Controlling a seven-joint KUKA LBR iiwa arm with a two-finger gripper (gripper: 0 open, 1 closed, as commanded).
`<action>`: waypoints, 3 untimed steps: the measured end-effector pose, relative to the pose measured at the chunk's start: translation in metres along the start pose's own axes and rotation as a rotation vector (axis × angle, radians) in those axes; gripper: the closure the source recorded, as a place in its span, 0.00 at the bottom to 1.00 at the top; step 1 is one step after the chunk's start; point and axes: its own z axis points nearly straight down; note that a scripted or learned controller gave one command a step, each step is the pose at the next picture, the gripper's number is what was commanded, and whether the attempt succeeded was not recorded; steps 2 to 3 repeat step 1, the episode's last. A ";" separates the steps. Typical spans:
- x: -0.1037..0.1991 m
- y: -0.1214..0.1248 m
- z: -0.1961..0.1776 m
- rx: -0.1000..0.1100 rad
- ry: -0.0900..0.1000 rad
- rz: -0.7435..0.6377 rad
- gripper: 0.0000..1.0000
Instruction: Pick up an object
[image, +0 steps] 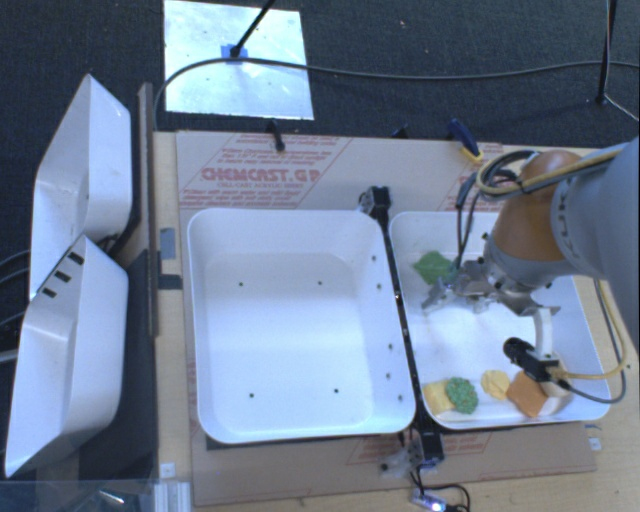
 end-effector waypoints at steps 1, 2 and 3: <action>0.011 0.029 -0.004 -0.007 -0.001 0.000 0.00; 0.011 0.029 -0.004 -0.007 -0.001 0.000 0.00; 0.011 0.029 -0.004 -0.007 -0.001 0.000 0.00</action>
